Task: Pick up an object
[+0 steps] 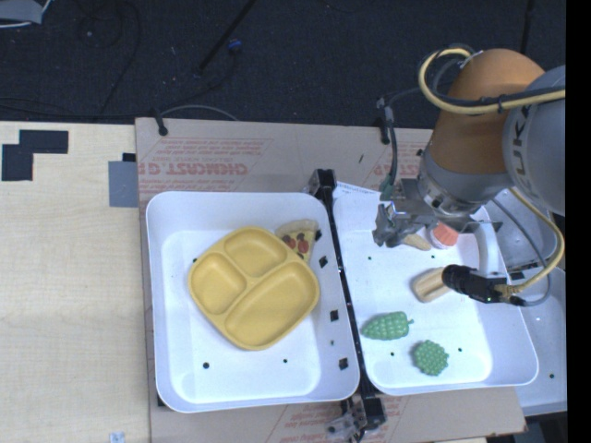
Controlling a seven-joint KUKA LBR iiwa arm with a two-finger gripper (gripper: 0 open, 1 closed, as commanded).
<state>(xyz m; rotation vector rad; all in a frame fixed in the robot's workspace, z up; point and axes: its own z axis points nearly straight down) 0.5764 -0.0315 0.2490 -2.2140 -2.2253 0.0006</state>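
My gripper hangs over the upper part of the right bin, fingers pointing down. Just right of it lie a small pale piece and an orange-red round thing, partly hidden by the arm. A tan bread-like piece lies below them. Toward the front of that bin sit a green bumpy vegetable and a small green broccoli-like piece. In the left bin a yellow divided plate rests, with a pizza slice at its upper right edge.
A black divider runs between the two bins. The bins rest on a cardboard sheet on a pale wooden bench. The arm's orange band and grey body loom over the right bin's far right corner.
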